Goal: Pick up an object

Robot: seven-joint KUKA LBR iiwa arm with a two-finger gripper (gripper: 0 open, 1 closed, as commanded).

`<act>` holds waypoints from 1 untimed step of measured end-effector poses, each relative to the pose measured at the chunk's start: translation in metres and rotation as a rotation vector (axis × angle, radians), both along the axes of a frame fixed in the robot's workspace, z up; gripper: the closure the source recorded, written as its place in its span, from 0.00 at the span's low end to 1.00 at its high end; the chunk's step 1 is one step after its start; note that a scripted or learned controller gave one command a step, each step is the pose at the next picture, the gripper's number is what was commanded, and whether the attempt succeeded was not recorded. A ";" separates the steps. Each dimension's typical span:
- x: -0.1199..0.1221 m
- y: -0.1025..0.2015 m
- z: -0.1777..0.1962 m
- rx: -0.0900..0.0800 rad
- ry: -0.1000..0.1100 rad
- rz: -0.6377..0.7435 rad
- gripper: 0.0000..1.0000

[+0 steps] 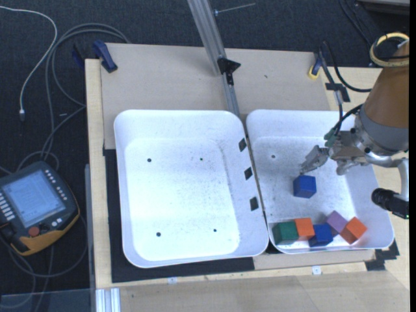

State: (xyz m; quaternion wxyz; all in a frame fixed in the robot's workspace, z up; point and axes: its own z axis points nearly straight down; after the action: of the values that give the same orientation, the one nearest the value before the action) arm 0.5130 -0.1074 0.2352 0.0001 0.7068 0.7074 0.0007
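I am watching through one fixed camera set above the counter point(195, 64), looking down at a slant from a middling height. It is taking in both white bins, the left bin point(130, 142) and the right bin point(273, 125), plus dark floor beyond. The arm point(390, 103) is entering from my right.

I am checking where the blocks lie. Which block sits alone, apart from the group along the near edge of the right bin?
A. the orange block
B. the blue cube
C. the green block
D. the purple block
B: the blue cube lies by itself mid-bin, just below the gripper, away from the near-edge group.
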 end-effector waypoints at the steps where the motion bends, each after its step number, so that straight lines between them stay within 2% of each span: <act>1: 0.026 -0.010 -0.135 0.001 0.008 -0.001 0.00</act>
State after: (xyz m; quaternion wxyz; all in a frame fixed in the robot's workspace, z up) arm 0.5394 -0.1172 0.1006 -0.0034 0.7072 0.7070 -0.0017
